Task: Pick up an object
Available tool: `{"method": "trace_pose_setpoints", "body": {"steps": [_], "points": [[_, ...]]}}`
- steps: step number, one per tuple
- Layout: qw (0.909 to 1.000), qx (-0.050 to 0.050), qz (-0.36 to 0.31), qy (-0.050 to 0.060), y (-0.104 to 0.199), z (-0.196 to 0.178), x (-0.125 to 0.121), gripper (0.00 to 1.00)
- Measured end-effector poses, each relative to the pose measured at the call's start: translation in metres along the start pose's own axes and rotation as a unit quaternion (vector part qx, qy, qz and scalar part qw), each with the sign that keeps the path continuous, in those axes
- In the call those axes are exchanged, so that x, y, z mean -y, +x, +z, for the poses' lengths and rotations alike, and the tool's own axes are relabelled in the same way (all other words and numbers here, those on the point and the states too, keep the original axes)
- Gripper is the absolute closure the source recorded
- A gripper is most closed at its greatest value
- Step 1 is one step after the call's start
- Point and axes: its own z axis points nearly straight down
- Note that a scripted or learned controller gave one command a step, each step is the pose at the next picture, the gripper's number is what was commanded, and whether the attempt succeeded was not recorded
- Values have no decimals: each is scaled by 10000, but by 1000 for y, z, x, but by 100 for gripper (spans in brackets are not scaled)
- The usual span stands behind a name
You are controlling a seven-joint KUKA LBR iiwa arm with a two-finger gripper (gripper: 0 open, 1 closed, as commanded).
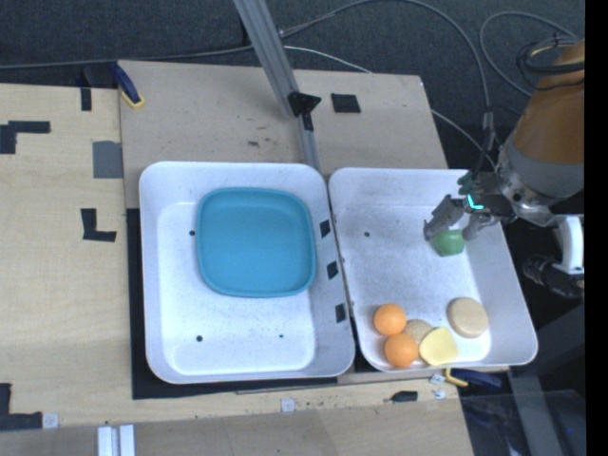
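My gripper [448, 224] hangs over the upper right part of the right bin [380, 207], reaching in from the right. A small green object [448, 244] sits right at its tip, partly covered by it; I cannot tell whether it is held or lying on the bin floor. At the bin's front lie two orange balls [389, 319] [401, 350], a yellow piece [438, 346], a round beige piece [467, 316] and a smaller beige piece [416, 331] tucked between them.
A blue square plate [255, 240] lies in the left bin [171, 340]. A grey metal pole [275, 55] slants down from the top to the bins' far edge. Cables [456, 36] loop behind the right bin.
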Motion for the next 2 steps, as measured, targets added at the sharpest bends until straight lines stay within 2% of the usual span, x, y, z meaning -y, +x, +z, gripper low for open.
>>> {"method": "trace_pose_setpoints", "body": {"steps": [1, 2], "points": [[10000, 0, 0, 1, 0, 0, 0, 0], [10000, -4, 1, 21, -1, 46, 8, 0]]}}
